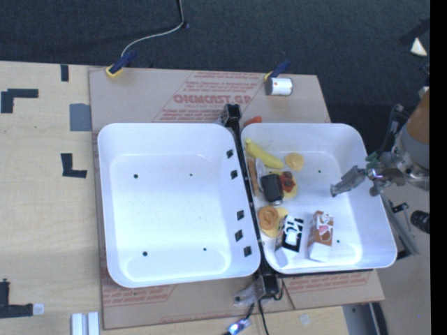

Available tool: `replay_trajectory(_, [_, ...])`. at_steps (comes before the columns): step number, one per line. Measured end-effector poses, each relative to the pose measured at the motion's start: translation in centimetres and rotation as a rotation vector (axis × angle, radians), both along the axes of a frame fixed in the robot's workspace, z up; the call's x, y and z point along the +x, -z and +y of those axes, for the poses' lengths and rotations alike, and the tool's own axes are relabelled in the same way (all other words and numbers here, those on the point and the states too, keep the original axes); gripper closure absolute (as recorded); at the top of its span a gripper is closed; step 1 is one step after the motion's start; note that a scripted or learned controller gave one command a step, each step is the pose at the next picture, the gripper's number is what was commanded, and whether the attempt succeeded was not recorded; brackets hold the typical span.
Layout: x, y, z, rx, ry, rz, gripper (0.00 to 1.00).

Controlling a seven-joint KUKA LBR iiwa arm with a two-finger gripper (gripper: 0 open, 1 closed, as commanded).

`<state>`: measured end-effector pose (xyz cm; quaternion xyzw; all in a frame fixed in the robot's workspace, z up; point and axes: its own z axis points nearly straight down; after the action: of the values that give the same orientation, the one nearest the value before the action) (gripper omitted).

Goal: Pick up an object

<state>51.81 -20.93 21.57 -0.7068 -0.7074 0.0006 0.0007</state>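
Nearest the camera: the front rim of the right bin (pixel 328 265), with a small carton (pixel 322 235) printed red and brown and a black-and-white card (pixel 292 233) lying just inside it, side by side. Behind those, hard against the divider: an orange round piece (pixel 269 218), a dark blocky item (pixel 270 187) touching a red-and-yellow thing (pixel 287 182), a banana (pixel 263 155), and a small yellow-orange lump (pixel 295 162) just beside the banana's end. Left bin (pixel 167 201) has white floor and a few dark dots.

Gripper (pixel 345 184) sits over the right bin's right half, above bare floor, well apart from the cluster. Nothing is between its tips. The picture is too coarse to tell whether the pincer is wide or narrow.

Judged step: approach, no target committed.

How to do it well:
- Pick an isolated item. The carton is the best bet: nearest the gripper, clear floor on its right side, flat faces for a two-finger pinch.
- Avoid the dark block and its red-and-yellow neighbour: they touch, so a double grab or a nudge is likely.
- The banana lies close to the divider wall, so finger clearance is poor there.
- Open wide before descent, straddle the carton's short axis, and close only once low.
- Risk: the carton lies flat and may slide on the slick bin floor.
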Motion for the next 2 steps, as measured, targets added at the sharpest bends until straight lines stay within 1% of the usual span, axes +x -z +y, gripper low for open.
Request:
replay_trajectory(1, [0.9,9.8,9.4,0.004,-0.008,0.006,0.00])
replay_trajectory(2, [-3.2,13.0,8.6,-0.003,0.006,-0.015,0.00])
